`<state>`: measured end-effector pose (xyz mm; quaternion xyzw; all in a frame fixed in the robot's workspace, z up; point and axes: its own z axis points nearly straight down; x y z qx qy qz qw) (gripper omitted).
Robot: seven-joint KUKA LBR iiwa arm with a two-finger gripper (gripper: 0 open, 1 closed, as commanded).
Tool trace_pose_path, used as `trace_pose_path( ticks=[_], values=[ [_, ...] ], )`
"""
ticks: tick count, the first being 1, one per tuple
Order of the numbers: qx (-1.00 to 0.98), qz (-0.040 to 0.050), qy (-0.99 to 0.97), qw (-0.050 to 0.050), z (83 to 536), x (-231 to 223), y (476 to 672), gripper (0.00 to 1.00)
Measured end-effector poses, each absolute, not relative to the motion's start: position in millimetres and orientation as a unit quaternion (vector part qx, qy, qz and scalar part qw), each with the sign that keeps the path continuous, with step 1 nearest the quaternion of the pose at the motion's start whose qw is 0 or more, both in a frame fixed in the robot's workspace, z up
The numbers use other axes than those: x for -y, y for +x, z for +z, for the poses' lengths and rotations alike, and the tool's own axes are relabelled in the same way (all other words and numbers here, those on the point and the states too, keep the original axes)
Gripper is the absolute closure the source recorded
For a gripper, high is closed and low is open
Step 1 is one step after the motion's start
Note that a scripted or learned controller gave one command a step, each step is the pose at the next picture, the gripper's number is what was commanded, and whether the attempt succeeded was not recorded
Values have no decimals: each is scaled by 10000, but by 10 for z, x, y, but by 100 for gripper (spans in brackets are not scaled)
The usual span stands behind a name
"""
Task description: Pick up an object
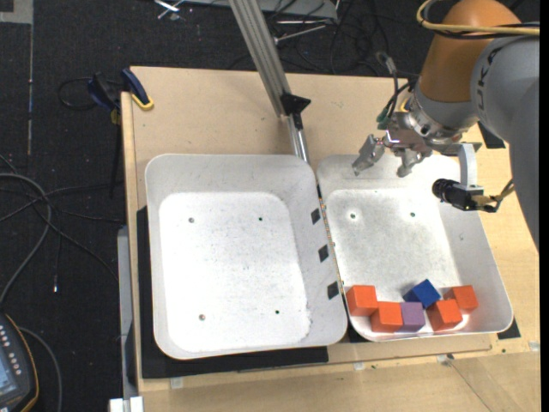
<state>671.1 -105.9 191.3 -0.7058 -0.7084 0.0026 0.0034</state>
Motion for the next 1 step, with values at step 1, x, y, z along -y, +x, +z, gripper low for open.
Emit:
trace_pose_path(
  ticks=[1],
  values=[
    [7076,12,-7066,26,1950,622,5842,0]
  ],
)
